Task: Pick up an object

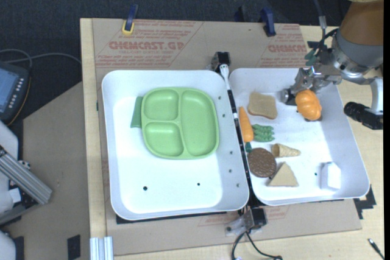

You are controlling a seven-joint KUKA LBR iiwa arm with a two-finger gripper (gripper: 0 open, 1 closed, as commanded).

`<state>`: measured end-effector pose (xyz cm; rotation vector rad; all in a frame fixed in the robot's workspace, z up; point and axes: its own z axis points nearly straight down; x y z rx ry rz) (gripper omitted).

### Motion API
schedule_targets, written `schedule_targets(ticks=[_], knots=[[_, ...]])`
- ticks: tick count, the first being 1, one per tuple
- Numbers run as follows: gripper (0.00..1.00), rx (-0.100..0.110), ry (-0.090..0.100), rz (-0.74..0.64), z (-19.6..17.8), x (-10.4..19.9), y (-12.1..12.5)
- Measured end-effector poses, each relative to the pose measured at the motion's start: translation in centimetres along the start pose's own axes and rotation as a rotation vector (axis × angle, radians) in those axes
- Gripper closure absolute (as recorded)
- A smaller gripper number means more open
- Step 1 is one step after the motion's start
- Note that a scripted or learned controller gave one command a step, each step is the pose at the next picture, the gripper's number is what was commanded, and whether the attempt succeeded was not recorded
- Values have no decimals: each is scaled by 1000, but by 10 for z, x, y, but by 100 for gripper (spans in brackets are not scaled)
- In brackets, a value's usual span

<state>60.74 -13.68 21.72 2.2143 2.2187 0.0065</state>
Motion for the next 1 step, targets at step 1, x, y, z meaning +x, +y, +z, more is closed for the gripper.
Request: schedule_targets(ticks=[1], knots=[[100,4,1,1,-9,0,1]])
